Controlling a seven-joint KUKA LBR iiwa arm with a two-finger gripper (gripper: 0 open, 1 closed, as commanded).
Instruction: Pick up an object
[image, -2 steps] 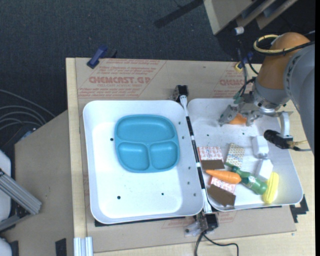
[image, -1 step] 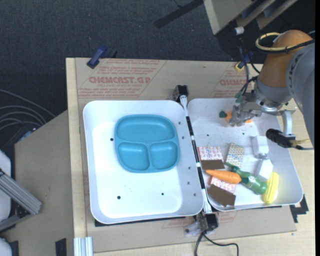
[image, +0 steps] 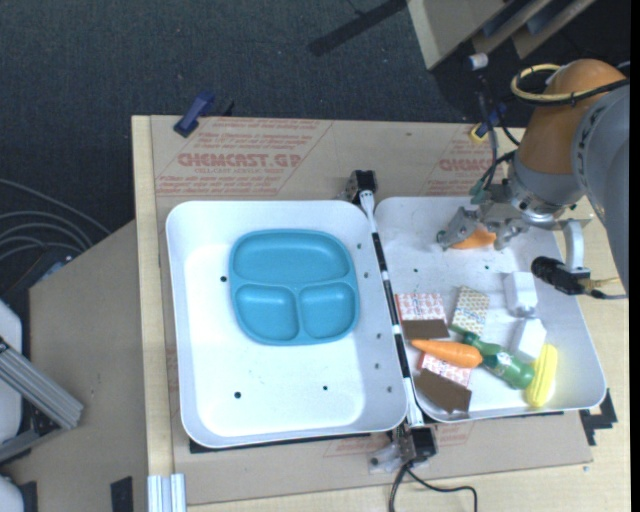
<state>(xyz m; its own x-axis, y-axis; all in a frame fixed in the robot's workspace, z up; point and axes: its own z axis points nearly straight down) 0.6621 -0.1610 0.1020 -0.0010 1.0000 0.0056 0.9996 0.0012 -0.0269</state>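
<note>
My gripper (image: 476, 232) is low over the far end of the right bin (image: 590, 350), its fingers spread to either side of a small orange object (image: 479, 239) that lies on the bin floor between them. Nothing is lifted. Toward the near end of the same bin lie an orange carrot (image: 448, 351), a green bottle (image: 506, 366) and a yellow corn cob (image: 541, 376). Two patterned packets (image: 420, 304) (image: 472, 310), brown pieces (image: 446, 396) and white blocks (image: 518, 292) lie around them.
The left bin (image: 190, 330) holds a blue three-compartment plate (image: 293, 285). A black clip (image: 361, 184) sits at the far end of the wall between the bins. The arm's grey and orange wrist (image: 560, 130) leans in from the upper right.
</note>
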